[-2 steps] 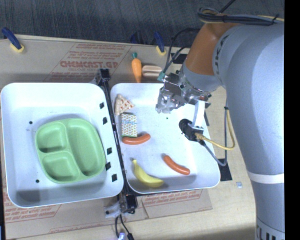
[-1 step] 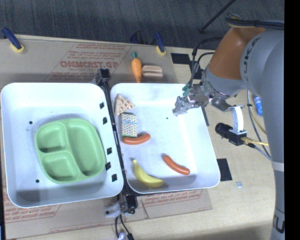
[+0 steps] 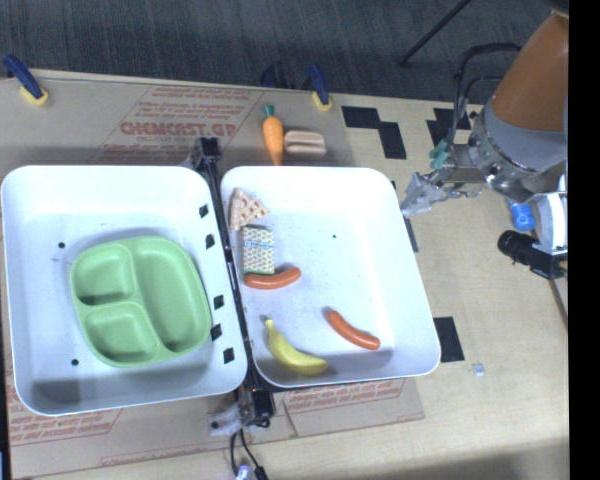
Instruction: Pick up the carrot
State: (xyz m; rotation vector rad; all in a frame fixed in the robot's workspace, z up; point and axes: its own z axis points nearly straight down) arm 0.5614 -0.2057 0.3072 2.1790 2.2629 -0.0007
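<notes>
Right now, gripper (image 3: 417,194) hangs at right of frame, just past the right bin (image 3: 405,268) rim, nothing between its fingers, their spread I can't tell | carrot (image 3: 272,136) lies outside the bins, top centre, on the cardboard beside a hot dog bun (image 3: 304,144) | banana (image 3: 292,352), two sausages in right bin | green divided plate (image 3: 138,298) in left bin (image 3: 30,268)

Dark carpet (image 3: 130,18) behind tan bench (image 3: 500,388)
</notes>
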